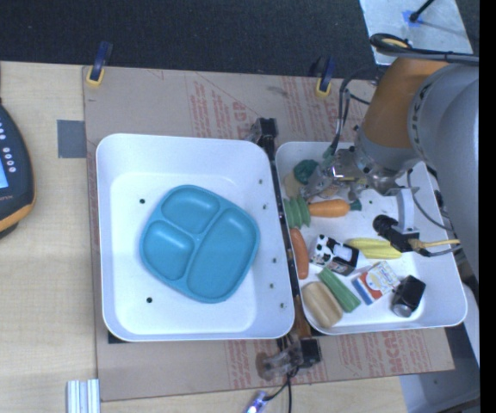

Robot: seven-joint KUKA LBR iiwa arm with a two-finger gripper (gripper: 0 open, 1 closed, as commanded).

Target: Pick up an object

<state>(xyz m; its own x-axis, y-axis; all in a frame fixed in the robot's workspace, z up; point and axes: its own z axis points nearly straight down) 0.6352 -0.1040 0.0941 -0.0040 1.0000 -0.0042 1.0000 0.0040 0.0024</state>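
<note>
One orange carrot (329,207) just below the jaws

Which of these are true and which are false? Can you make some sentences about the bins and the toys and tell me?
1. The blue plate lies in the left bin. True.
2. The plate has one single compartment. False: it is divided into three.
3. The gripper is over the right bin. True.
4. The orange carrot lies on the blue plate. False: it lies in the right bin, near the gripper.
5. The yellow banana lies in the right bin. True.
</note>
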